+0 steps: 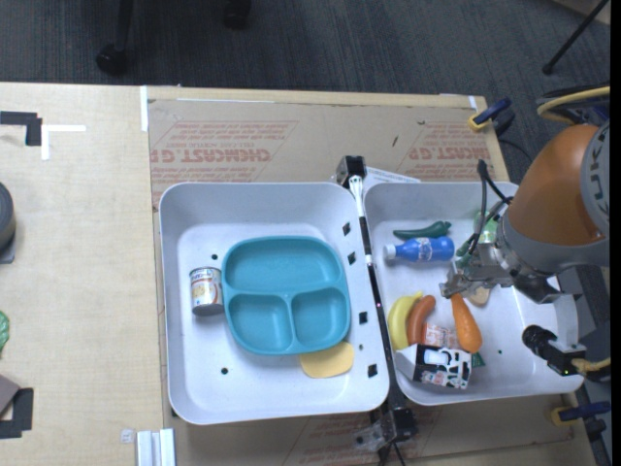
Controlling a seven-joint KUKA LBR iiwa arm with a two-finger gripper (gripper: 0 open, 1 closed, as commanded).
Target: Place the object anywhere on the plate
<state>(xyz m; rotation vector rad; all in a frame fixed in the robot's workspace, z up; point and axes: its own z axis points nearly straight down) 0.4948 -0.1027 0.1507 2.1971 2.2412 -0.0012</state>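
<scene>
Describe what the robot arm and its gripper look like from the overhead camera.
The arm is bulky and rounded, grey with a broad orange band above the wrist. Thin dark cables run along its left side toward the gripper, a compact grey metal part with small hardware pieces. Green shows among the cables near the wrist. No readable markings show on it.

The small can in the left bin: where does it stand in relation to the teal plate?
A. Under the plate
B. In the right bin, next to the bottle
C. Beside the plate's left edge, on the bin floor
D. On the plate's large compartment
C: the can stands upright on the left bin floor, beside the plate's left edge.
</scene>
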